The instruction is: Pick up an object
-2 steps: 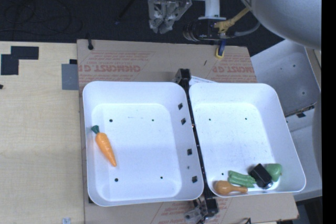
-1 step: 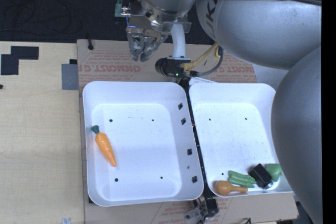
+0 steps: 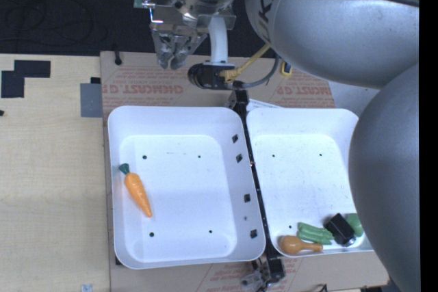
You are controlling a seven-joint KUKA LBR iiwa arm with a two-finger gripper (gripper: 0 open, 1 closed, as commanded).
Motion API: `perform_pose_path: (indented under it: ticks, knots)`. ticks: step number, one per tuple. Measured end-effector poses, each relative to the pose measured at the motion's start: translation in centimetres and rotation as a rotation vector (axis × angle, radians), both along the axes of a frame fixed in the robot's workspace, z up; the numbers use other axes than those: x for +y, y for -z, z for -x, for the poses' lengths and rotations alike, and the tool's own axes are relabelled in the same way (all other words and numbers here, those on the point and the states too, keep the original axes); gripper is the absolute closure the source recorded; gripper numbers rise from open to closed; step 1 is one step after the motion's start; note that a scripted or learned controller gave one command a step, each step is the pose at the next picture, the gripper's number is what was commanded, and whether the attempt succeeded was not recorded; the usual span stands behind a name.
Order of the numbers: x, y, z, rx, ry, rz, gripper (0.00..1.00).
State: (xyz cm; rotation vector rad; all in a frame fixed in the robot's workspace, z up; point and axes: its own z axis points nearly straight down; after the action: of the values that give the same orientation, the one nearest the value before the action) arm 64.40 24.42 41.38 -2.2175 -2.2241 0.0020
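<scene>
Orange carrot [image 3: 137,193] — beside left bin's [image 3: 174,121] wall

Both white bins [image 3: 174,123] are evenly and brightly lit from above. A soft shadow is cast across the left bin's floor. Glare is seen on the arm [image 3: 328,17], which is slightly blurred.

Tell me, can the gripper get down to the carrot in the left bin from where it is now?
Probably yes. The carrot lies alone near the left bin's left wall, nothing over or beside it. The gripper hangs above the bin's far edge.
</scene>
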Motion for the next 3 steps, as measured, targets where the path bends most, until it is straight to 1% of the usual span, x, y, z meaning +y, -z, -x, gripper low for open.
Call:
perform_pose_path:
  ticks: [1, 2, 3]
  knots:
    - [-1.1, -13.3, 0.1, -0.012, -0.002, -0.003, 1.00]
    - [-1.7, -7.4, 0.1, 0.008, 0.003, 0.004, 1.00]
    - [-0.1, -1.3, 0.0, 0.008, 0.001, 0.003, 1.00]
